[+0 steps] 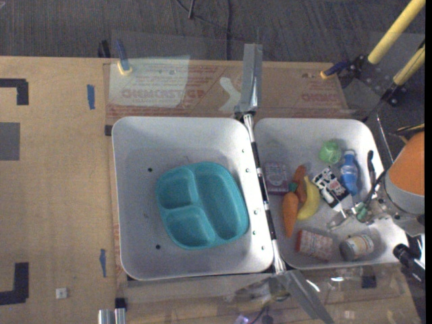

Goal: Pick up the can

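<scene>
Though lying sideways, the can (356, 246) grey, pale-labelled; end effector (362, 210) state unclear.

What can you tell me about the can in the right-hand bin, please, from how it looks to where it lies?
The can is a small cylinder that looks like grey metal, with a pale label band around its body. It lies on its side on the floor of the right bin, near the bin's front right corner. A reddish packet lies just to its left, seemingly apart from it. The gripper is above it in the picture, not on it.
</scene>
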